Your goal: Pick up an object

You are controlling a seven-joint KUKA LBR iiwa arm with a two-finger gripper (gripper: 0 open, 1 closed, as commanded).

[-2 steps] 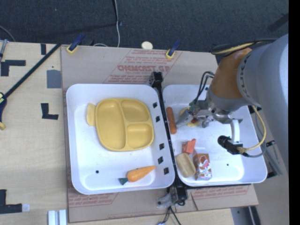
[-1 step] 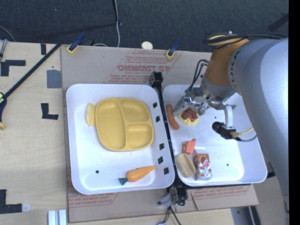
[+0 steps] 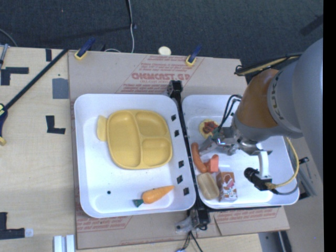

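The arm [image 3: 273, 104] leaned low over the right bin [image 3: 286, 196], likely lining up a grab. Its pincer [image 3: 218, 140] hung just above the sausage [image 3: 198, 159]; spread or pressed together, I couldn't tell.

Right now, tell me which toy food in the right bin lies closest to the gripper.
The orange-red sausage, lying just left of the gripper. The bun and the packet sit farther toward the bin's front edge.

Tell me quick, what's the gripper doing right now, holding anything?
Gripper: low in the right bin, above the sausage; open or shut cannot be told, nothing seen held.
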